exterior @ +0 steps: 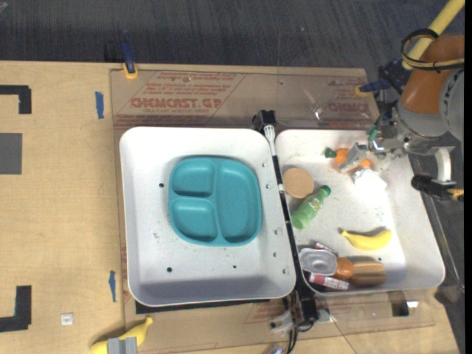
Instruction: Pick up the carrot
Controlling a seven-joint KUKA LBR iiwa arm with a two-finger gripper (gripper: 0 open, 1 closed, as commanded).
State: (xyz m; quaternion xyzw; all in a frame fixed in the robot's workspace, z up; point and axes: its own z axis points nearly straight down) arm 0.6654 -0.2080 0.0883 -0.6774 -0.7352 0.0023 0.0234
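The carrot [341,155] is a small orange piece with a green tip, lying at the far end of the right bin [413,220]. The pincer [364,155] sits low just to its right, touching or nearly touching more orange beneath it; whether it is apart or clamped, I cannot tell. A banana [366,237] lies nearer in that bin.

Wood bench [59,220] carries two white bins side by side: left bin [140,220], right bin [413,234]. Black tape marks [18,98] near left edge, blue tape bits [99,104], and a yellow item, maybe a clamp [125,338], at the front.
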